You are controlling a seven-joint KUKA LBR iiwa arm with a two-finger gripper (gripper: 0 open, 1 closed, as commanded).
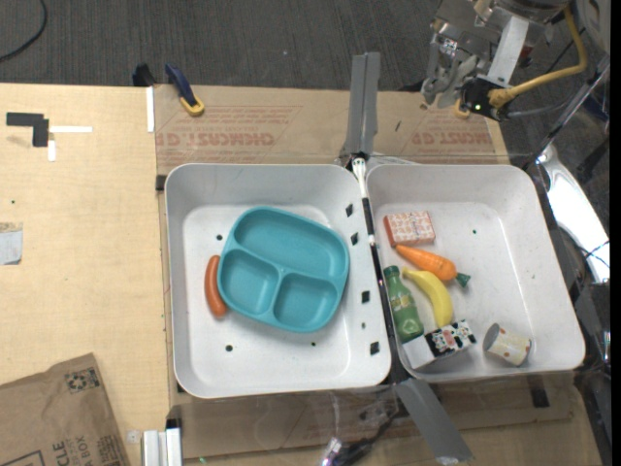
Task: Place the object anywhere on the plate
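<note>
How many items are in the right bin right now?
6, clustered near its left wall: box, carrot, banana, bottle, carton, cup toward the front right.

Cardboard sheet (pixel 78 212); blue-handled clamp (pixel 182 87); paper bag (pixel 58 416).

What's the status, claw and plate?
Claw up past the right bin's far edge, nothing visibly held. Teal plate in left bin, compartments bare, sausage beside it. Carrot, banana in right bin.

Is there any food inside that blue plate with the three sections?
No. All three sections of the plate look bare. A sausage lies beside its left edge, in the left bin, not on the plate. Whatever is under the plate is covered.
</note>
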